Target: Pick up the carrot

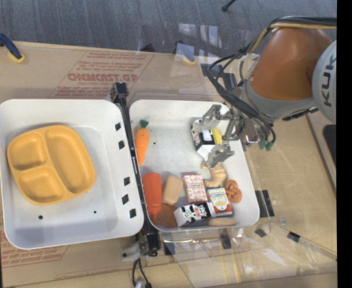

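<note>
Nearest the lens, at 6 o'clock in the right bin [250, 212], a black-and-white milk carton [192, 213] lies against the near wall. An orange juice carton [219, 201] is just beside it toward 3 o'clock. A pink carton [193, 188] sits just behind them. A tan bread slice [171, 189] and a red-orange sausage [152, 192] lie toward 9 o'clock of that carton. A pretzel [232, 191] rests at 4 o'clock in the bin, with a croissant [216, 174] close by it toward 11 o'clock.

The carrot [141, 145] lies at 10 o'clock in the same bin, along the wall next to the divider. Its green top points to 12 o'clock, and it is well apart from the other food.

The tool [211, 140] hangs over the bin's 2 o'clock part. Its two fingers [219, 154] are spread, with nothing seen pinched between them, and the lower one is just above the croissant. The tool is well apart from the carrot, at its 3 o'clock.

The left bin [20, 233] holds a yellow divided plate [50, 164] toward 9 o'clock. Both bins rest on the bench [74, 71], which is covered with brown card.
</note>
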Tool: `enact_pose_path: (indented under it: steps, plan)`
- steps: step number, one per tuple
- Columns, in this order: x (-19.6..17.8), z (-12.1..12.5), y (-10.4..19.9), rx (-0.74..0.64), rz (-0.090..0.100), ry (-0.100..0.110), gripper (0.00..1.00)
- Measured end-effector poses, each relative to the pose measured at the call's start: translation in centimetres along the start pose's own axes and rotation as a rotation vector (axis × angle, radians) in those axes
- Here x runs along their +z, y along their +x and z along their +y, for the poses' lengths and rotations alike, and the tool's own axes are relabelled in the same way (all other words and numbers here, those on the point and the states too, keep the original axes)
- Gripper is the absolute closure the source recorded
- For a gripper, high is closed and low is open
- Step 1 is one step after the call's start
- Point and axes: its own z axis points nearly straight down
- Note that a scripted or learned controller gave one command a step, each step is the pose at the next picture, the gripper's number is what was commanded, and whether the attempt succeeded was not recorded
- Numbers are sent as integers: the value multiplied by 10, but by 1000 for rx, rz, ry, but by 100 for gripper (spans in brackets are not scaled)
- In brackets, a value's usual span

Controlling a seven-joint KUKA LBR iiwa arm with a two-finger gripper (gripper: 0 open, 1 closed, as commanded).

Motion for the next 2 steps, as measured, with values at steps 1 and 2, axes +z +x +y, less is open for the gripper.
enact_pose_path:
  steps: [1, 2]
  plan:
    - [69, 109, -56, -70, 5, -7, 0]
    - [109, 42, -71, -298, 2, -2, 0]
